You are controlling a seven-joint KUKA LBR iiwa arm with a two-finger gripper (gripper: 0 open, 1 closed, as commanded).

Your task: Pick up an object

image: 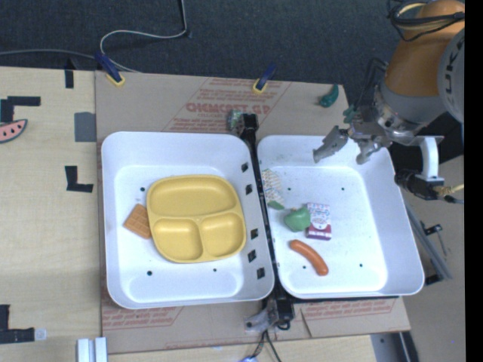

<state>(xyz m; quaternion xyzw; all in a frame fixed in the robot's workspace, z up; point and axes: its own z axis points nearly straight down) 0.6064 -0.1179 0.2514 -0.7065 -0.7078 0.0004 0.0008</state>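
Note:
My gripper (347, 151) hangs over the far edge of the right bin (377, 281), fingers spread open with nothing between them. Below it in that bin lie a green rounded toy (298, 219), a small red-and-white packet (319, 221), an orange-red sausage-shaped piece (309, 256), and a small printed wrapper (271, 183) near the left wall. The gripper stands well apart from all of them, toward the bin's back.
The left bin (121, 277) holds a yellow divided plate (196, 217) and a tan cracker (137, 221) tucked at its left side. A black divider clamp (247, 127) sits between the bins. Cables and clips lie on the cardboard behind.

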